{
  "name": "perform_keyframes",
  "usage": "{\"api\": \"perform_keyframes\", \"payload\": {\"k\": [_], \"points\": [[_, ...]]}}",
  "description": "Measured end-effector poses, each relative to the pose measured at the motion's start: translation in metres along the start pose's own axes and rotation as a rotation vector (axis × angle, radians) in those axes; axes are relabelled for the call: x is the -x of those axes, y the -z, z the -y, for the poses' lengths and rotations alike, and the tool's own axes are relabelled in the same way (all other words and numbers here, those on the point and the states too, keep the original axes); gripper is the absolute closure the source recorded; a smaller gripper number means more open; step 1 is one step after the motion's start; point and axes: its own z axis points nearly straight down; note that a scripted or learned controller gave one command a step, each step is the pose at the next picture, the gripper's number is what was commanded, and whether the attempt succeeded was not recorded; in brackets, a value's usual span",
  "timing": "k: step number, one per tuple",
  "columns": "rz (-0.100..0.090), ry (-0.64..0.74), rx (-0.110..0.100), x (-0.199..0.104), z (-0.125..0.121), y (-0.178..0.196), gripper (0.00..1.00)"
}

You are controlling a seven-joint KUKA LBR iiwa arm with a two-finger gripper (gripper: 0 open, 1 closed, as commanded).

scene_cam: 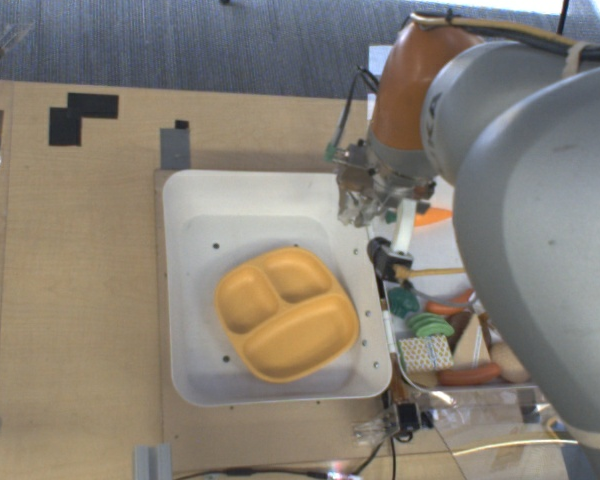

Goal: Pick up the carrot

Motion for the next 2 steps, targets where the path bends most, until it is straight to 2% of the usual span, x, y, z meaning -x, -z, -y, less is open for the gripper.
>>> {"api": "perform_keyframes", "payload": {"k": [1, 2], "points": [[0.007, -0.261, -0.006, -0.066, -0.035, -0.100, 1.00], [-0.005, -0.149, 0.003, -0.163, 0.030, -0.104, 1.00]]}}
